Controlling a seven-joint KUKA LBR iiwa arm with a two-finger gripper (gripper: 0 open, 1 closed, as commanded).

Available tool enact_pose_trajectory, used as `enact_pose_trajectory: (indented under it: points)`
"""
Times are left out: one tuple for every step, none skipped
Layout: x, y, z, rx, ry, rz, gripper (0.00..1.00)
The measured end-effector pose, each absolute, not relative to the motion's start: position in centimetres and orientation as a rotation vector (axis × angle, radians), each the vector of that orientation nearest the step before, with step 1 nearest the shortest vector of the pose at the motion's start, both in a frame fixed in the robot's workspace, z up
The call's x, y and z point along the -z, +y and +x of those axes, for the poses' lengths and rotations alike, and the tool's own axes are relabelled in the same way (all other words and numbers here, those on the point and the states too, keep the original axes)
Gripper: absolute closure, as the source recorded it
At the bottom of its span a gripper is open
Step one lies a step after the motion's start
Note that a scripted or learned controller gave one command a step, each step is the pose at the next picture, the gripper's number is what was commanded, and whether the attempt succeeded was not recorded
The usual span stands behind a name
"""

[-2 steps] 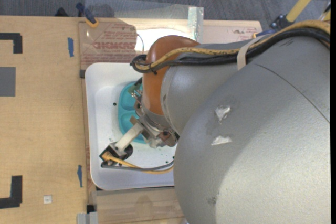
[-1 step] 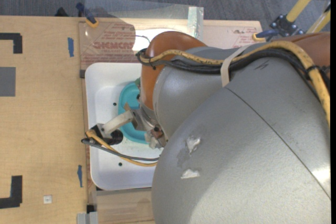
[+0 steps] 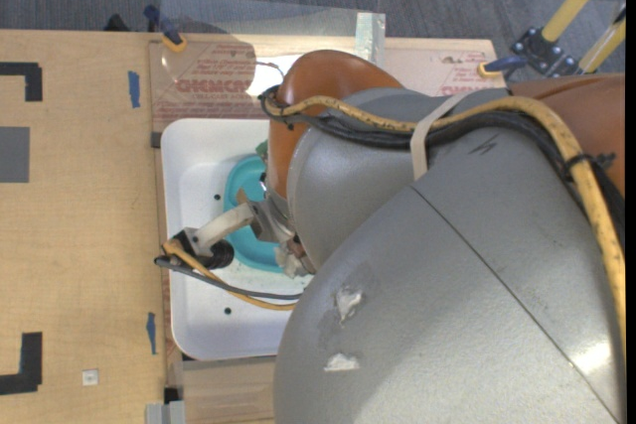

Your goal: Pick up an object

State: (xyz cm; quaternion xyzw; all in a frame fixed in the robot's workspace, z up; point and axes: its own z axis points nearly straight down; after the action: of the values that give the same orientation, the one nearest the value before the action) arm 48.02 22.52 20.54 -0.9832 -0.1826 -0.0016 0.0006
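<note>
The grey arm [image 3: 447, 243] reaches in over the right part of the white bin [image 3: 199, 328], with its orange band [image 3: 318, 84] above the bin's far edge. The gripper [image 3: 276, 238] is low near the bin's middle, over a teal round thing [image 3: 241, 186] lying on the bin floor. Whether the gripper is open, closed or holding the teal thing cannot be told. A dark speck [image 3: 229, 311] sits on bare floor toward the bin's near edge.
</note>
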Motion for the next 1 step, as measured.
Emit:
enact_pose_trajectory:
  points:
    - [-21.49, 22.57, 48.10, 0.007, -0.574, -3.088, 1.00]
